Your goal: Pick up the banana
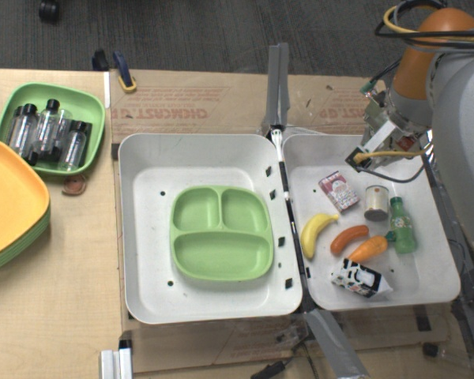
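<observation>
Two bins: a left white bin [138, 212] and a right white bin [434, 279] sit side by side on the bench, touching along a central seam.
Left bin: holds a green divided tray [221, 234], lying flat near the bin's middle, with three compartments.
Banana: the banana [316, 233] lies in the right bin by its left edge, about halfway down, curving from its upper right tip to its lower left end; it rests free on the bin floor.
Near the banana: an orange sausage-shaped item [348, 238] lies just to its right, and a carrot-like orange piece [369, 249] lies beside that, both apart from the banana.
Far side of the right bin: a small red and white box [337, 190] sits above the banana, a grey can [376, 202] to the right of the box, and a green bottle [401, 226] near the right edge.
Near edge of the right bin: a black and white carton [360, 279] lies tilted.
Gripper: the gripper [362, 158] is over the far right corner of the right bin, well apart from the banana; whether its claw is released or clenched cannot be told, and nothing is seen held.
Arm: the grey arm with its orange band [417, 73] comes in from the bench's right side.
Left end of the bench: a green dish with dark-capped vials [49, 133] and a stack of orange plates [12, 204].
</observation>
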Robot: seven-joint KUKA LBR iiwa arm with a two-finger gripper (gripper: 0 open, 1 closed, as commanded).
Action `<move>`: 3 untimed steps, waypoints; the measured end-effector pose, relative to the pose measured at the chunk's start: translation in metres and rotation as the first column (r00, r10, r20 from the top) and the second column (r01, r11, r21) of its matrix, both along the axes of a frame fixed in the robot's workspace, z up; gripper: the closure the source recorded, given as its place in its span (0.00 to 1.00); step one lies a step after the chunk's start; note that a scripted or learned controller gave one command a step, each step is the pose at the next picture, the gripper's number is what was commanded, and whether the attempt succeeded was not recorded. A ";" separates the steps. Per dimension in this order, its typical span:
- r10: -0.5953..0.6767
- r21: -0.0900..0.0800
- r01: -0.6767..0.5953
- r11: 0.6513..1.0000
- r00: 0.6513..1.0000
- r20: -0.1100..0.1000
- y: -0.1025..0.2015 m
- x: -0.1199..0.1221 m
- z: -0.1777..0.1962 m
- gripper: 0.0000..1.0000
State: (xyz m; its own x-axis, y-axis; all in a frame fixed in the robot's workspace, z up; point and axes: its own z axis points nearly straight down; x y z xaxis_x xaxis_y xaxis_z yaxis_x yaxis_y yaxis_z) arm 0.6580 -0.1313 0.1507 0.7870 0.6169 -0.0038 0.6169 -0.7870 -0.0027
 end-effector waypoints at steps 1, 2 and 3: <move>-0.445 -0.002 0.445 0.896 0.896 -0.001 0.003 -0.030 -0.002 1.00; -0.360 -0.002 0.360 0.933 0.933 0.001 0.066 -0.039 0.084 1.00; -0.304 -0.001 0.304 0.953 0.953 0.003 0.136 -0.049 0.119 1.00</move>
